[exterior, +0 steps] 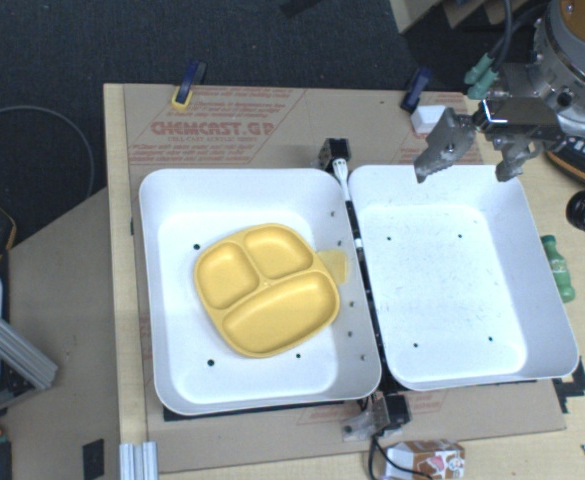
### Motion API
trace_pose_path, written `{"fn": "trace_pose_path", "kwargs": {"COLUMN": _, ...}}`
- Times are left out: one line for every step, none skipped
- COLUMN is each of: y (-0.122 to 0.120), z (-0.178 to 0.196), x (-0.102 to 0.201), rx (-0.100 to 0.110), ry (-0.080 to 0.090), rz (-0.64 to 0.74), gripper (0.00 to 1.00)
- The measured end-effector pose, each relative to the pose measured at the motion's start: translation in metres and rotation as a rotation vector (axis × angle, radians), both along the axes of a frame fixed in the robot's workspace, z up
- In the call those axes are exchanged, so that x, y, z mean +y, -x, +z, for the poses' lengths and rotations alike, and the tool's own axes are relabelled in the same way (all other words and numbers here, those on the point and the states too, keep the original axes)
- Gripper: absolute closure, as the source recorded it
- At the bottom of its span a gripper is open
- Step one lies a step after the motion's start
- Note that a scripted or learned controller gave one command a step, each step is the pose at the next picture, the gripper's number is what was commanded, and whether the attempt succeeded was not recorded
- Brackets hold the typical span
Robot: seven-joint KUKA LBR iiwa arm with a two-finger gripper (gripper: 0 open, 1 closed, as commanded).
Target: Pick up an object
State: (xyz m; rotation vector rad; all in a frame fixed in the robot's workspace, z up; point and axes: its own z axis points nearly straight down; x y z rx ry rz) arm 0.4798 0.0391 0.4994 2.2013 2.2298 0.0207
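While the gripper point(469, 155) is seen above the far edge of the right bin point(532, 358), its fingers spread and apparently holding nothing, the yellow tray point(266, 289) is found in the left bin point(162, 268), well apart toward the near left.

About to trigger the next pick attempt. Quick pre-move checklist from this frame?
1. Target present: yellow divided plate lies in the left bin. Ok.
2. Target unobstructed from above: nothing on top of it. Ok.
3. Gripper free: fingers apart, nothing between them. Ok.
4. Gripper over target: it hangs at the right bin's far edge, well away from the plate. Not ok.
5. Graspable edge: plate lies flat, rim looks low. Cannot tell.
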Motion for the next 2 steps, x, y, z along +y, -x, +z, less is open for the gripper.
{"fn": "trace_pose_path", "kwargs": {"y": 0.000, "z": 0.005, "x": -0.006, "rx": 0.009, "ry": 0.003, "rz": -0.011, "gripper": 1.00}}
{"fn": "trace_pose_path", "kwargs": {"y": 0.001, "z": -0.066, "x": 0.036, "rx": 0.025, "ry": 0.004, "rz": -0.008, "gripper": 1.00}}
